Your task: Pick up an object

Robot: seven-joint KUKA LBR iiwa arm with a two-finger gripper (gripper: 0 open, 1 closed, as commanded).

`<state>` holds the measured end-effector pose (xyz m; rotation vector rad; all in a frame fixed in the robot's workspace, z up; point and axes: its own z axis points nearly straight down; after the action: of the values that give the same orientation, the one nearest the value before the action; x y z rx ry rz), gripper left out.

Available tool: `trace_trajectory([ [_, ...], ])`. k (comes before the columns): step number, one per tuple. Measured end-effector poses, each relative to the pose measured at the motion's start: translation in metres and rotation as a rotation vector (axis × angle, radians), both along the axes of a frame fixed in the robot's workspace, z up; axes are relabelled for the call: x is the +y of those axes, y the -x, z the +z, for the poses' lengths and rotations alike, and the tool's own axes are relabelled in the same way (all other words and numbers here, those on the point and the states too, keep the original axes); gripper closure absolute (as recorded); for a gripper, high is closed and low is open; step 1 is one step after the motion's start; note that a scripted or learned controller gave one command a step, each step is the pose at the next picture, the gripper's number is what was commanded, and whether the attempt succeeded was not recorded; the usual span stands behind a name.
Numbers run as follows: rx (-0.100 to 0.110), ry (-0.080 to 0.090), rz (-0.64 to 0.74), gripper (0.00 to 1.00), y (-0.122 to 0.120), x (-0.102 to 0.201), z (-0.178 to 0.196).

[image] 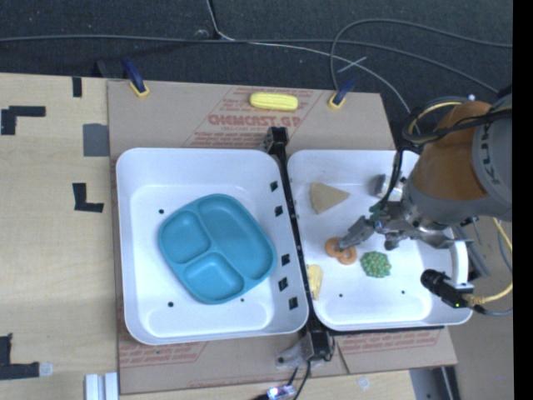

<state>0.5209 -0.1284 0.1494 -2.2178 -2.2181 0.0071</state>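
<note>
Orange ring (341, 250) just under the gripper (351, 238), right bin (375, 311)
Jaw state unclear; green lump (376, 264) beside it, tan wedge (327, 197) above

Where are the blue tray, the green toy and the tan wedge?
blue tray (216, 248), camera view, on the centre ridge where its compartments meet.
green toy (376, 265), camera view, middle of its bumpy top.
tan wedge (327, 197), camera view, centre of its flat face.
</note>
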Motion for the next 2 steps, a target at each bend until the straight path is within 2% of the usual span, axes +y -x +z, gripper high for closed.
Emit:
trace_trajectory([
  [1,-0.015,0.006,0.001,0.00,0.008,-0.002,-0.052],
  [2,-0.018,0.007,0.001,1.00,0.006,-0.002,-0.039],
])
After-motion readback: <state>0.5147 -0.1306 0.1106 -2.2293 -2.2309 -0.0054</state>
